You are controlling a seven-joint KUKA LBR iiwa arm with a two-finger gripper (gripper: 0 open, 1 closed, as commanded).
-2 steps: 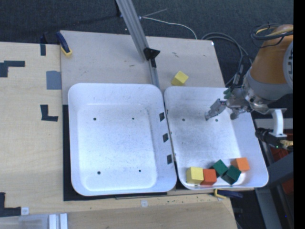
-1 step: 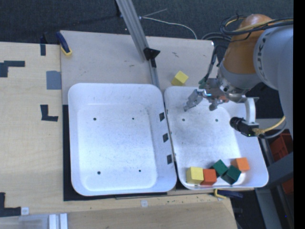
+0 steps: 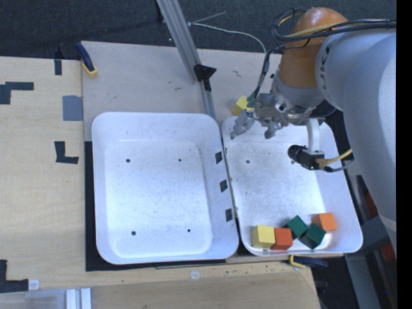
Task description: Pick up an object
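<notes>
The end effector, fingers spread and pinching nothing, hovers at the upper edge of the right shallow white plastic bin, so descending there risks closing on nothing, since the small coloured blocks huddle along its lower wall.

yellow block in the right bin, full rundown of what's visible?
The yellow block is a small, matte cube-like piece, plain and unmarked, resting flat on the floor of the right bin near its front rim. It is the leftmost of the cluster there, and its right side sits against an orange-red block. The gripper is at the far end of the bin, well apart from it.
</notes>
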